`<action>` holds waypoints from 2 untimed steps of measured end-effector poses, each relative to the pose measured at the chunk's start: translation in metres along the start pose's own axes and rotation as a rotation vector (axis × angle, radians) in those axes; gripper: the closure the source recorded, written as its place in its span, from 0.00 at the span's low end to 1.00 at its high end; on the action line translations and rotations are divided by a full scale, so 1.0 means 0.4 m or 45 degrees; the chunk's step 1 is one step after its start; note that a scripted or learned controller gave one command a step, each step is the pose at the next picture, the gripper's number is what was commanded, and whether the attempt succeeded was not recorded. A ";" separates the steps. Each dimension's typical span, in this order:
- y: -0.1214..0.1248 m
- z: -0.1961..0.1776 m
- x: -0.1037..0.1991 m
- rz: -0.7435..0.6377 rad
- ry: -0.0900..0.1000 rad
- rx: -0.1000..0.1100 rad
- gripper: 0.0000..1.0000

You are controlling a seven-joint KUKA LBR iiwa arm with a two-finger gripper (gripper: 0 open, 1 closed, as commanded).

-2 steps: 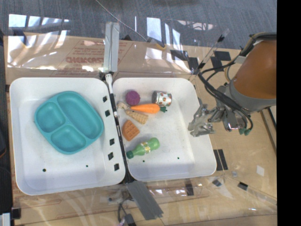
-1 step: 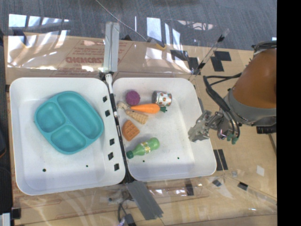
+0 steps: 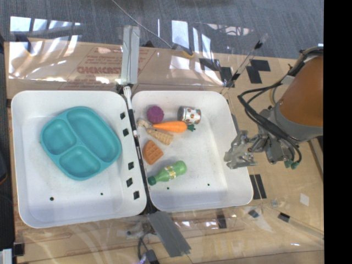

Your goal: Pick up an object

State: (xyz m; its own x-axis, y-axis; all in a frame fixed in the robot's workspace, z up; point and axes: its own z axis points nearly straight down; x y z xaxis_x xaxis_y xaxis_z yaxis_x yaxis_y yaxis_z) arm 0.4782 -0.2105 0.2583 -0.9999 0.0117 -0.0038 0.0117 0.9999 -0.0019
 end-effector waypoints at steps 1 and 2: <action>0.000 0.079 0.003 0.423 0.008 -0.001 1.00; 0.003 0.123 0.001 0.163 0.007 -0.003 1.00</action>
State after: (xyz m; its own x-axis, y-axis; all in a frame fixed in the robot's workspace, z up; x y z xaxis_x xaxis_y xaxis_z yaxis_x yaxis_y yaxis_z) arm 0.4778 -0.2095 0.2092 -0.9903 0.1389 0.0016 0.1389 0.9903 0.0003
